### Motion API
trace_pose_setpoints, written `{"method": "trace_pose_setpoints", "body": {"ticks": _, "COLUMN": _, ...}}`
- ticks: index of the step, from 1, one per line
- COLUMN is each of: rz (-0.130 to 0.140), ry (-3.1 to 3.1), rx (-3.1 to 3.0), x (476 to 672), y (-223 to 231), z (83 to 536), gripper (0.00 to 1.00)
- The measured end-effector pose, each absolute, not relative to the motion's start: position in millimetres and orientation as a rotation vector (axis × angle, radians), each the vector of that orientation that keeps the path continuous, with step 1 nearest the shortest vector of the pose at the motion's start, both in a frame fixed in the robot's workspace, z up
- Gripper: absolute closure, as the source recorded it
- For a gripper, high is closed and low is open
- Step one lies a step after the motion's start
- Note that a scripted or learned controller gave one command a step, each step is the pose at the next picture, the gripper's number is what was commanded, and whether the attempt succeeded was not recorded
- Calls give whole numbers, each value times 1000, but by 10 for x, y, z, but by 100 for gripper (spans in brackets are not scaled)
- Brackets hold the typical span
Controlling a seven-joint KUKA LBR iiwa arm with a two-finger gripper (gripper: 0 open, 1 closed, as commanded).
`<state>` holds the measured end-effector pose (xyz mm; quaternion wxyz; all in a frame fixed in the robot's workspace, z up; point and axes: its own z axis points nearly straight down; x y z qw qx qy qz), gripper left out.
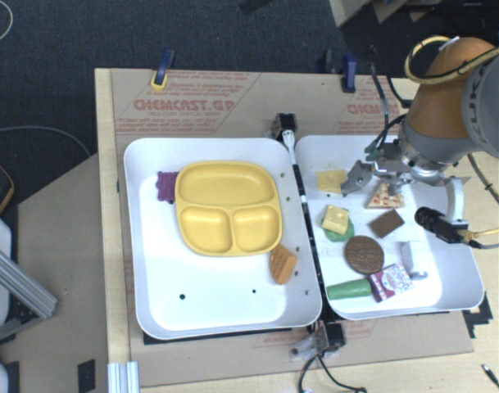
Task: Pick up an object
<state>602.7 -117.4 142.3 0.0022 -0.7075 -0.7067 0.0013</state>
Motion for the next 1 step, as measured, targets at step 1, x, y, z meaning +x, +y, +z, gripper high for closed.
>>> {"method": "trace_pose_setpoints", "body": {"ticks": 1, "rz": 1, "ry": -2221, "rx": -2220, "x": 6032, "y": -1166, "z": 908, "gripper": 0}}
